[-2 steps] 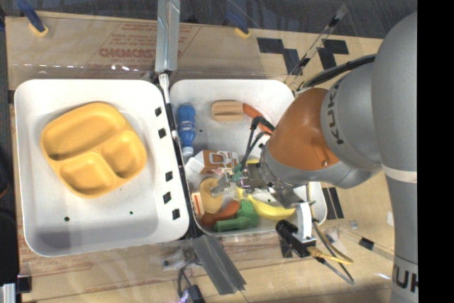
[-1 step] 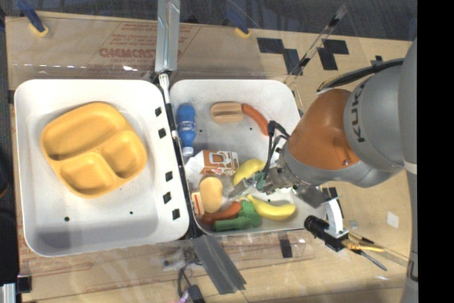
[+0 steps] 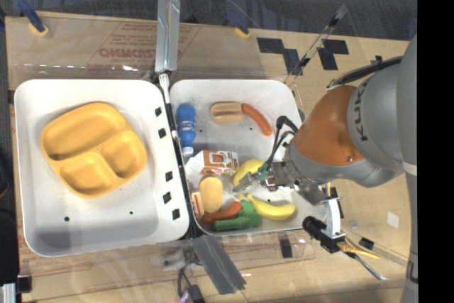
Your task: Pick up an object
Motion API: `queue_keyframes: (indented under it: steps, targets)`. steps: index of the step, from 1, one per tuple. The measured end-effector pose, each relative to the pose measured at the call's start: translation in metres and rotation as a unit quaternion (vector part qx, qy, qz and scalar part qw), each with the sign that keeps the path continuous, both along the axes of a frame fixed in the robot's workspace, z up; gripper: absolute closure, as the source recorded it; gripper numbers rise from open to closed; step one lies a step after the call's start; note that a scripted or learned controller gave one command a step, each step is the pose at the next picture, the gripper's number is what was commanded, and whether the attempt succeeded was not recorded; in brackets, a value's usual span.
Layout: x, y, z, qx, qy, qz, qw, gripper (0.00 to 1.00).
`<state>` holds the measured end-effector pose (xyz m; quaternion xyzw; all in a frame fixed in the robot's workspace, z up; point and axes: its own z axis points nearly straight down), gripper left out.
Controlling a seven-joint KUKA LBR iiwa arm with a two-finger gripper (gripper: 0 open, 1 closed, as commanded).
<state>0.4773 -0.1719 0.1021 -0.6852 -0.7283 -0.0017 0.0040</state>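
Your arm's grey-and-orange wrist [image 3: 333,138] looms closest to the lens, and below it the claw [image 3: 257,179] reaches into the right bin [image 3: 234,87]. You cannot tell how far it is open or whether it has hold of anything. Just beside its tip lies a yellow banana [image 3: 247,169]; a second banana [image 3: 273,208] sits just below. Leftward you find the orange carton [image 3: 218,162], farther off the blue bottle [image 3: 185,123]. Above are the bun [image 3: 226,111] and sausage [image 3: 257,119]. Well left, the other bin [image 3: 42,238] holds a yellow tray [image 3: 92,147].
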Motion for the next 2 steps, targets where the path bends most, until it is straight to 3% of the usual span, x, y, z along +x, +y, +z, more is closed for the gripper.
queue_keyframes:
  steps: [1,2]
  targets:
    - [0.167,0.049,-0.011,-0.0040,0.000,-0.147,0.9892,0.00]
    - [0.179,0.061,-0.009,-0.0073,-0.002,-0.088,0.9961,0.00]
